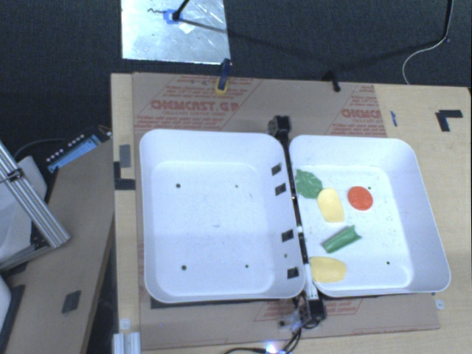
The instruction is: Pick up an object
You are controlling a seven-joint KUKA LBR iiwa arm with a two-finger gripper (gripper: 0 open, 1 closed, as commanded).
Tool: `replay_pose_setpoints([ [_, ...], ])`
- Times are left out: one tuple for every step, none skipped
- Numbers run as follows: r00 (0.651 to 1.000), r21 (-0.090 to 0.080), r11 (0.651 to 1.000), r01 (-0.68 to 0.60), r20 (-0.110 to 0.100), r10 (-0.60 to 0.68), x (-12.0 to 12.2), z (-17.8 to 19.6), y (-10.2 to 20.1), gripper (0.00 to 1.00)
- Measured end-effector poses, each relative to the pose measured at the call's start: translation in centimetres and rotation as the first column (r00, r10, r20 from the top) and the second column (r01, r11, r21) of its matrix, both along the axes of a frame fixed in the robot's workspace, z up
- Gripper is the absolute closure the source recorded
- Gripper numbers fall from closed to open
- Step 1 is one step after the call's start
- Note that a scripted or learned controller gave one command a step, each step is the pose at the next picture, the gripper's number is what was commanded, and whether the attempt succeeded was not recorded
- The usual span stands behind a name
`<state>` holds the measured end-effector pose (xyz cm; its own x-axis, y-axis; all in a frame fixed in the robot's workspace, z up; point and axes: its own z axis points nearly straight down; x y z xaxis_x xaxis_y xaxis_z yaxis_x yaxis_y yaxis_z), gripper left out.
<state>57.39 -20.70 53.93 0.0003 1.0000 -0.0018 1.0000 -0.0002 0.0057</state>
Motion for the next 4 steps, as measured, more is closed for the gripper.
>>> replay_pose_setpoints([
  [1.0, -0.001, 1.0, -0.006, -0.001, 0.006, 4.4, -1.6, 0.1, 1.0],
  [1.0, 0.001, 1.0, -0.007, -0.004, 0.007, 8.8, -5.2, 0.2, 1.0],
  [1.0, 0.001, 1.0, -0.004, -0.004, 0.004, 4.1, -2.2, 1.8, 1.0],
  [1.0, -0.002, 1.0, -0.006, 0.001, 0.006, 9.6, -6.2, 0.1, 1.0],
])
